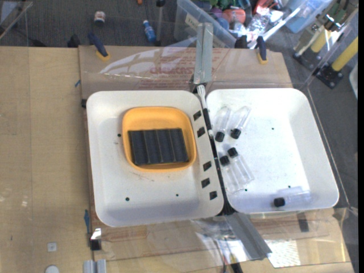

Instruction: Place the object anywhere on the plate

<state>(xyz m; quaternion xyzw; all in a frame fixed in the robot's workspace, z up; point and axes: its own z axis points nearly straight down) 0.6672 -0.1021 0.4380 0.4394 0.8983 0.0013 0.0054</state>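
Note:
An orange, rounded-square plate (157, 117) sits in the left white bin (105, 169). A black ridged rectangular object (158, 147) lies flat on the plate, covering most of its lower half. In the right white bin (296, 135) lie several clear plastic vials with black caps: two near the divider at the top (223, 120) (241, 118), one in the middle (239, 168), and one by the front edge (291, 198).
A row of black clips (205, 149) runs along the seam between the bins. A metal post (203, 50) stands behind the seam. A clear tub of coloured toys (244, 4) sits beyond the bench at the back right.

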